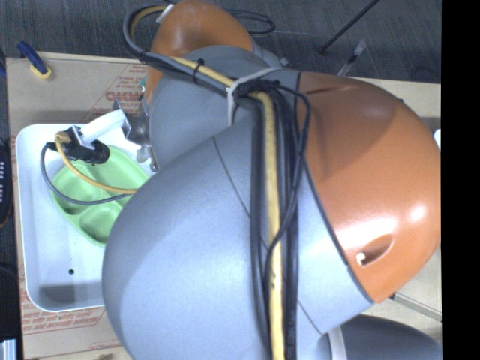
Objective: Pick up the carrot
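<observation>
The arm [247, 223] fills most of the camera view: grey housing with a large orange section on the right and a bundle of black and yellow cables [271, 201] running down its middle. It reaches over the left white bin [34, 223]. The hand [136, 137] is mostly hidden under the arm; only a bit of metal shows at the bin's far side, so its state cannot be told. A light green tray [94, 193] lies in the bin, just left of the hand. The carrot cannot be made out. The tabletop [82, 77] is brown cardboard.
</observation>
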